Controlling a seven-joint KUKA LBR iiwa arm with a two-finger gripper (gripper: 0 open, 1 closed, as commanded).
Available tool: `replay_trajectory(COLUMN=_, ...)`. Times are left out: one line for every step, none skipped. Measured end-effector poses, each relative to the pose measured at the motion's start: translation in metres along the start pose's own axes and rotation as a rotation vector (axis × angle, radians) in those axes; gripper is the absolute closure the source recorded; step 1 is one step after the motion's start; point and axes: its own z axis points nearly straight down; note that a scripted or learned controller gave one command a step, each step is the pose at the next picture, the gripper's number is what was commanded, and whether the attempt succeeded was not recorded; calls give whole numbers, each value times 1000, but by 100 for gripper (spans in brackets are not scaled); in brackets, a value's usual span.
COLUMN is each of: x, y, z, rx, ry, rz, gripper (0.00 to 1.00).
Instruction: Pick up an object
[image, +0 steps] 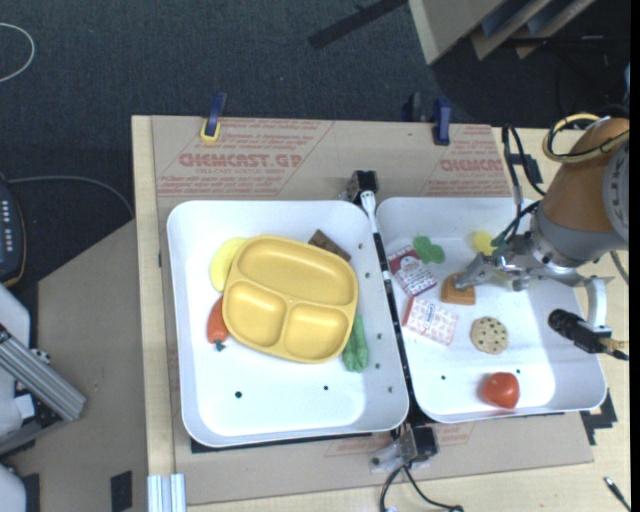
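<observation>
While the gripper (470, 275) hangs low, the orange block (459, 292) lies just below its fingertips; I cannot tell if they are apart.

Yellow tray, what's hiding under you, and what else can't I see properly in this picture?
- Camera view: the yellow tray covers most of a red thing, a green thing, a brown thing and a yellow thing.
- The gripper is too small to tell whether it grips the orange piece.
- Packet print is too tiny.
</observation>
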Motion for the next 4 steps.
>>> replay_trajectory(x=0, y=3, z=-15, rx=-11, ry=-2, rz=-1, gripper=100)
replay_trajectory(x=11, y=4, z=-69, rx=-4, ry=-6, rz=-2, gripper=100)
replay_trajectory(x=20, y=2, z=-125, rx=-3, ry=-5, rz=-2, gripper=100)
replay_trajectory(x=20, y=3, z=-138, rx=-2, ry=-5, rz=-1, gripper=100)
